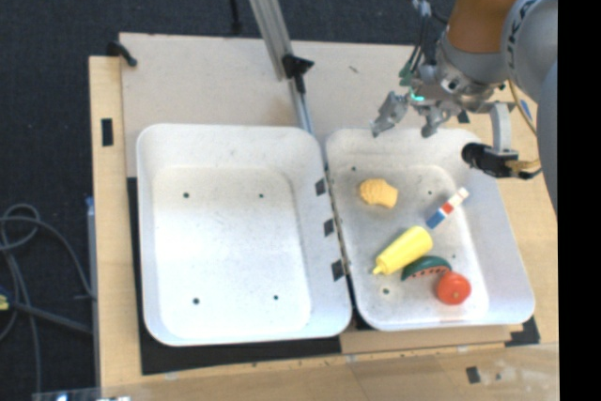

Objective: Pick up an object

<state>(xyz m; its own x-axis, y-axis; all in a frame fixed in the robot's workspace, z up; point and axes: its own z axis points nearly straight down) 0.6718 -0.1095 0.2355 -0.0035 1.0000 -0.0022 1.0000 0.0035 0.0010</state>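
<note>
- Nothing is picked up yet: the gripper [410,119] is held spread wide and bare above the far edge of the right bin [493,230].
- In that bin are counted one yellow bottle [405,250], one tomato [453,288], one pastry [377,193], one marker [447,208].
- Two bins are counted; the left bin [160,202] carries nothing.

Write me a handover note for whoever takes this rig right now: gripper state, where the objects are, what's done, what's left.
Gripper: open, holding nothing, raised over the far rim of the right bin.
Objects, all in the right bin: pale yellow lump toward the far left part; yellow bottle lying near the middle; red, white and blue stick to its right; red ball at the near right, touching a dark green piece.
The left bin sits beside it.
Done: nothing picked yet.
Left: descend on one object, close, lift. The pale lump looks the least crowded.
</note>
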